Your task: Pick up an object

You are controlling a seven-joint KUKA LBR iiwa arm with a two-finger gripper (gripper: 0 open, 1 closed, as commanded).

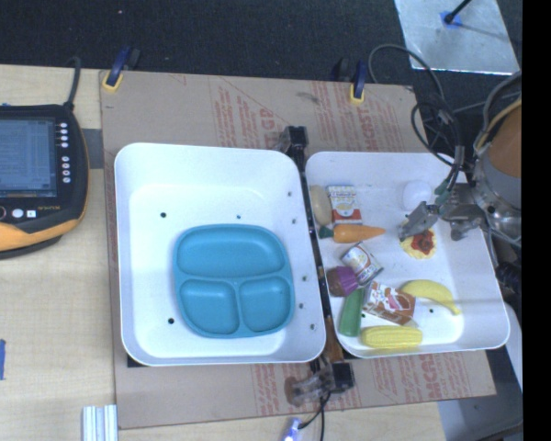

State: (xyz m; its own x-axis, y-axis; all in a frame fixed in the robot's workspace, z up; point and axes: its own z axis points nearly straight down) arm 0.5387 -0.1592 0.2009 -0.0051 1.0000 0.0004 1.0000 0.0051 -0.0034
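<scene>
Jaws look spread, nothing between them; two-finger gripper (441, 217) hangs over right white bin (477, 329), just above small flat yellow-red pizza-slice toy (420, 244). Step: approach/pre-grasp, nothing picked yet imo. Next: drop straight down, close on the slice; it's thin, lies flat, so could slip. Nearby: smooth orange plastic carrot (358, 233), curved glossy yellow banana (430, 293), bumpy yellow corn cob (392, 337), small red-white carton (344, 203). Left white bin (147, 200) w/ blue three-compartment plastic tray (231, 278).
</scene>
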